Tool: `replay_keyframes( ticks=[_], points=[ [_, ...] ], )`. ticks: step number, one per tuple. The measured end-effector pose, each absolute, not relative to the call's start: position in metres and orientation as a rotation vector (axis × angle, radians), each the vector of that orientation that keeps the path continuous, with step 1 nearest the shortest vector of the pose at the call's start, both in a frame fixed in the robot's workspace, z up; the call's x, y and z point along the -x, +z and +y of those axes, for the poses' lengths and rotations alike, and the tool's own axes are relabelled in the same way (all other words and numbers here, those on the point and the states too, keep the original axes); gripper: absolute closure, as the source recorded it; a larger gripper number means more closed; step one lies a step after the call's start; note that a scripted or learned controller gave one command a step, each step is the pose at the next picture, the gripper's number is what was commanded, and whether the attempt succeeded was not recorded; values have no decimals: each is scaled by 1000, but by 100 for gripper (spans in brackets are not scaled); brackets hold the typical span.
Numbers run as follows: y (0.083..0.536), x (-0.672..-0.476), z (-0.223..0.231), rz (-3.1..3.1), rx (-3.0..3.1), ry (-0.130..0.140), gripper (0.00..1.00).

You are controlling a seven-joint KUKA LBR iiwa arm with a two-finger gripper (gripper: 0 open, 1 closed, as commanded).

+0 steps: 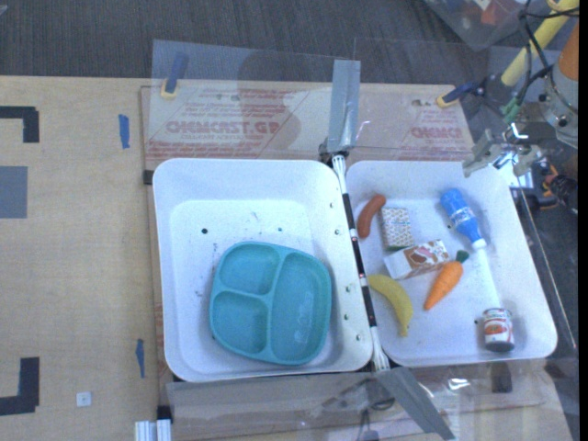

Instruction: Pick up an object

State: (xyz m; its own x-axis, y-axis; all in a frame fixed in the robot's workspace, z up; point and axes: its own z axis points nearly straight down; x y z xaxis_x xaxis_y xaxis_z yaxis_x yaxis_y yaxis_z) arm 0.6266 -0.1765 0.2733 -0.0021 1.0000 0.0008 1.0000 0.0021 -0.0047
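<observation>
Camera view: jaws [501, 154] state cannot be told at upper right; lower them squarely over the blue bottle [459, 213], well clear of the carrot [442, 285].

Two white bins sit side by side on the bench, a left bin [175, 246] and a right bin [528, 283]; the left bin holds one thing, a teal plate [271, 303] with three compartments; the right bin holds seven things: one sausage [370, 215], one banana [393, 301], one carrot [443, 283], one blue bottle [459, 215], one small jar [497, 329] with a red label, and two small packets, one patterned packet [397, 226] and one white packet [418, 259] just below it; that makes eight loose things across both bins.
</observation>
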Motion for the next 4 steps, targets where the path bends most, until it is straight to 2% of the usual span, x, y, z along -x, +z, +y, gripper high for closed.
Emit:
replay_keyframes(
  ticks=[1,2,3,4],
  points=[
    [93,-617,-195,-2174,2269,1,0],
    [86,-646,-207,-2187,2253,-8,0],
    [95,-647,-207,-2194,2255,-6,100],
    [196,-642,-166,-2241,2203,1,100]
  ],
)
